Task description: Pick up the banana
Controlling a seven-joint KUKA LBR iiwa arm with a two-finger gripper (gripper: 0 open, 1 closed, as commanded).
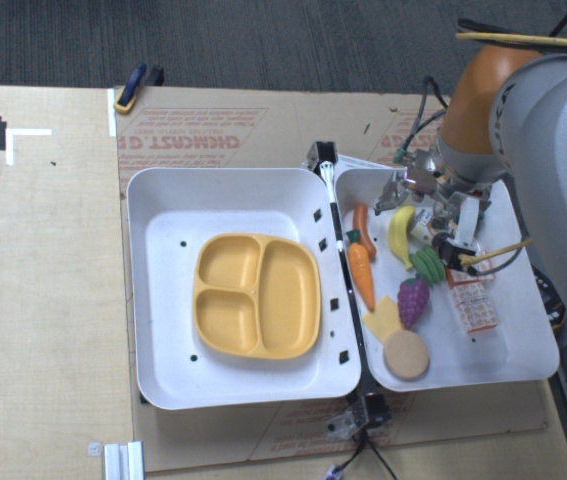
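Arm (533, 118) reaches over right bin (523, 353). Left bin (153, 298) holds yellow tray (258, 295). Claw (433, 213) low in right bin; grip state unclear. Banana (399, 236) lies just left of claw, beside carrot (361, 273).

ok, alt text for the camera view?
The arm's hand hovers by the banana in the right bin, among carrots, grapes and a round cookie. The left bin holds a yellow divided plate.
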